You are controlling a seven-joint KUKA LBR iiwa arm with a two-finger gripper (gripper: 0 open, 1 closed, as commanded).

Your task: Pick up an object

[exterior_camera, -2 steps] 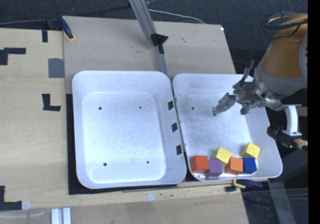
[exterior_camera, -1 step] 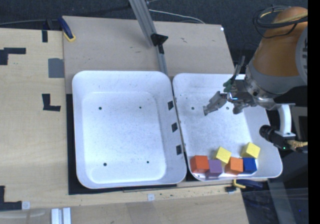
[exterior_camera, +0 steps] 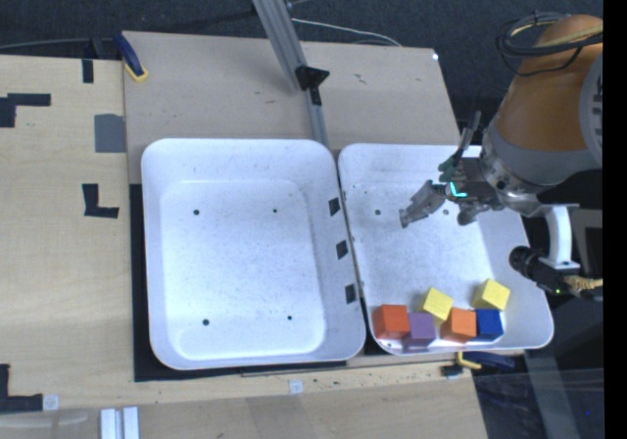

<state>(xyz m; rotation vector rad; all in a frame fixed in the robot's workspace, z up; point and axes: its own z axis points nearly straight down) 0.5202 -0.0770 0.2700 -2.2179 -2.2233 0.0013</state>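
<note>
Several small cubes lie along the near edge of the right bin (exterior_camera: 392,172): an orange cube (exterior_camera: 393,318), a purple cube (exterior_camera: 421,327), a yellow cube (exterior_camera: 437,304), a second orange cube (exterior_camera: 460,323), a blue cube (exterior_camera: 489,323) and a second yellow cube (exterior_camera: 495,293). My gripper (exterior_camera: 437,216) hangs over the middle of the right bin, well behind the cubes. Its fingers (exterior_camera: 419,206) are spread apart, open, with nothing between them.
The left bin (exterior_camera: 167,172) sits beside the right one, their rims touching. A slanted metal pole (exterior_camera: 276,21) crosses the bench at the back and ends near the bins' shared corner. The arm's orange band (exterior_camera: 549,84) looms at the right.
</note>
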